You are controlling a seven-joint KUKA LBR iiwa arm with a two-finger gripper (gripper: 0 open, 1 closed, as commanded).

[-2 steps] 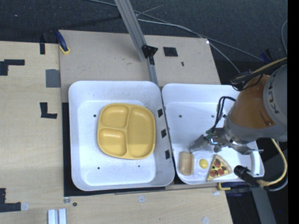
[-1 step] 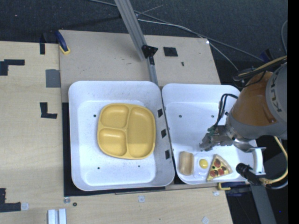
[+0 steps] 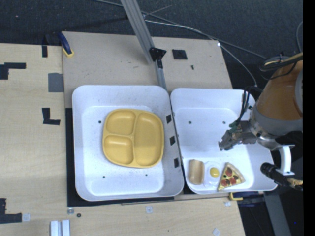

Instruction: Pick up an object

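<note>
In the right bin [image 3: 206, 109] three toy foods lie along the near wall: a tan bread piece [image 3: 196, 171], a small fried egg with a yellow yolk [image 3: 214, 172], and a pizza slice [image 3: 230, 176]. My gripper [image 3: 227, 141] hangs over the right part of that bin, just above and behind the pizza slice. Nothing shows between its dark fingertips. A yellow divided plate [image 3: 133, 137] lies in the left bin [image 3: 88, 132].
The grey arm with its orange band [image 3: 280, 100] reaches in from the right over the right bin's edge. A slanted metal pole [image 3: 140, 26] rises behind the bins. Cables trail across the dark floor at the back.
</note>
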